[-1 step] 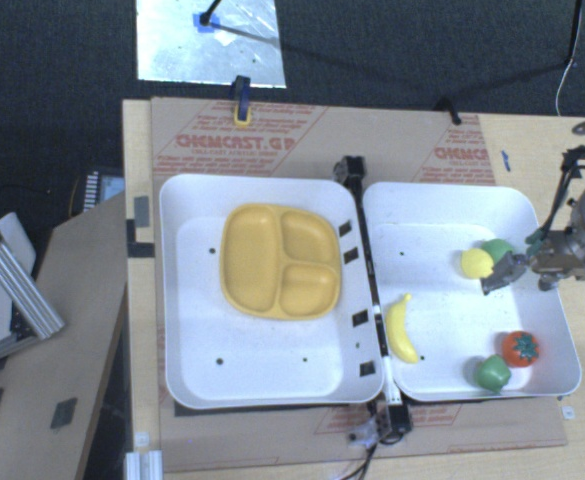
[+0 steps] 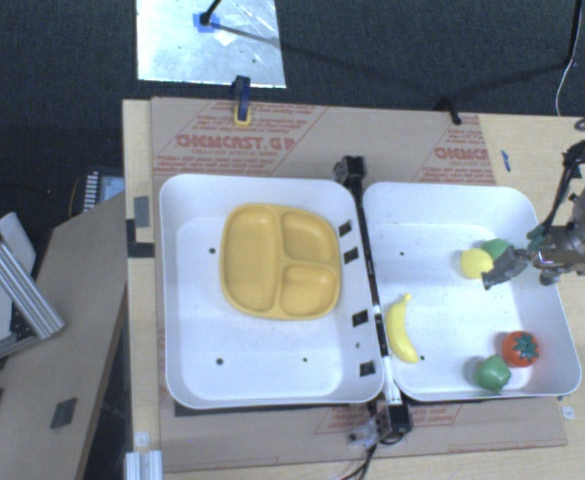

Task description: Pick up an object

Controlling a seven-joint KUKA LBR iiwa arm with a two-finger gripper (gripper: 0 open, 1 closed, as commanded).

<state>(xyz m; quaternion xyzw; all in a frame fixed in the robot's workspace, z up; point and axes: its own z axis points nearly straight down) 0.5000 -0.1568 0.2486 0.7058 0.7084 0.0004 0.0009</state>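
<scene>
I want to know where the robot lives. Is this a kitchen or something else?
Probably a robot test lab, not a kitchen. Two white bins sit side by side on a bench, the food looks like toys, such as the banana and tomato, and a robot gripper reaches in.
</scene>
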